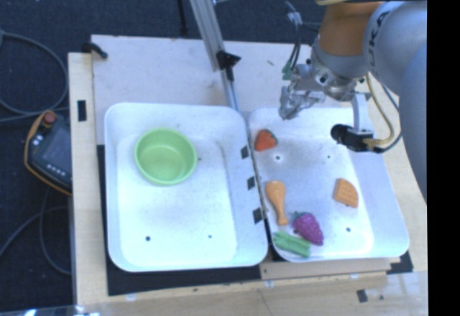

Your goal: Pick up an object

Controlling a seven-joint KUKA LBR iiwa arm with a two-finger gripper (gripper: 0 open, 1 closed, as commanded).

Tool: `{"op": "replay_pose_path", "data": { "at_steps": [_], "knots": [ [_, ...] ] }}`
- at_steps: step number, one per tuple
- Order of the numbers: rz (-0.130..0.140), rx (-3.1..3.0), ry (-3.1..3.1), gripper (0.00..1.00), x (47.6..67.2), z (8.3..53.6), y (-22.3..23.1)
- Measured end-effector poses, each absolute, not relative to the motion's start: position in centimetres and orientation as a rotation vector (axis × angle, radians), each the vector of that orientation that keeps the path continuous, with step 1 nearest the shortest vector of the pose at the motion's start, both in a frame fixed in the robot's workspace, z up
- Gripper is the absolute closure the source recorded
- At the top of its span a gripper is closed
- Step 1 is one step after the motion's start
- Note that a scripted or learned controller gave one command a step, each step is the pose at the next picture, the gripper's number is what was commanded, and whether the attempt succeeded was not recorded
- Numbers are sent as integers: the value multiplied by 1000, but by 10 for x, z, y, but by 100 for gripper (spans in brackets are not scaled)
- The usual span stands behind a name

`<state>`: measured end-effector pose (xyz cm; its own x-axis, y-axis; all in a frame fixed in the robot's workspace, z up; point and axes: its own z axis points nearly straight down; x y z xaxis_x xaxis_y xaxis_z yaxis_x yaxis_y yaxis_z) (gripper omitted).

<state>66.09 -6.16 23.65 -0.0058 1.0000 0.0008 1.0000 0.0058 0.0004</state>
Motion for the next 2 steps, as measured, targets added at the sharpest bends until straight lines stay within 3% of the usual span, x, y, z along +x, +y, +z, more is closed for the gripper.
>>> {"op": "replay_pose_path", "data": {
  "at_steps": [2],
  "knots": [
    [0, -2212, -2228, 100, 622, 237, 52]
  ]
}}
